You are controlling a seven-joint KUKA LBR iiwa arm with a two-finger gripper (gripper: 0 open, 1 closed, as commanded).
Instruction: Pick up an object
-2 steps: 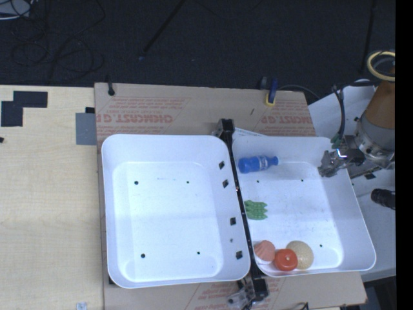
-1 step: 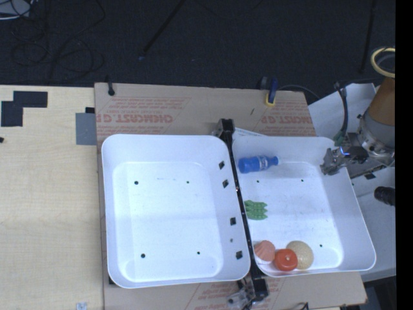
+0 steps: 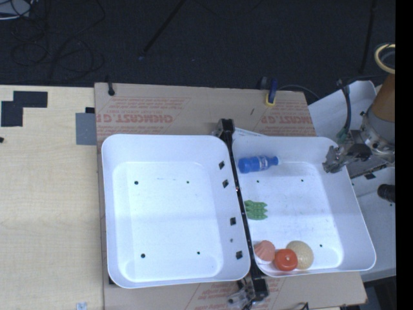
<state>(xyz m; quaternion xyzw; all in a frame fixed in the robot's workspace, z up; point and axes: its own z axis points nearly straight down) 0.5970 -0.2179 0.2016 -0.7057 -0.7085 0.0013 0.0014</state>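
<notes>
In the camera view, two white bins are seen side by side on a bench covered with brown cardboard [image 3: 193, 112]. Nothing is seen lying in the left bin [image 3: 106, 173]. In the right bin [image 3: 358, 231], four small things are found. A blue bottle [image 3: 257, 164] is laid on its side near the far left corner, with its long side running left to right and its pale cap end pointed toward the right. A small green toy [image 3: 255, 210] is placed close to the middle wall between the bins. In the near corner, a pink ball [image 3: 264, 250], a red ball [image 3: 286, 259] and a cream ball [image 3: 301, 253] are packed together, each touching the next. The gripper [image 3: 335, 160] is held over the far right edge of the right bin, at the end of the grey arm with its orange band [image 3: 387, 99]. Nothing is seen between its fingers, and whether they are spread or pressed together cannot be told from here. The blue bottle is judged to be the nearest thing, lying to the left of the gripper and almost level with it. It is likely best pinched across its narrow side, not along its long side. No thing has been picked up yet.
</notes>
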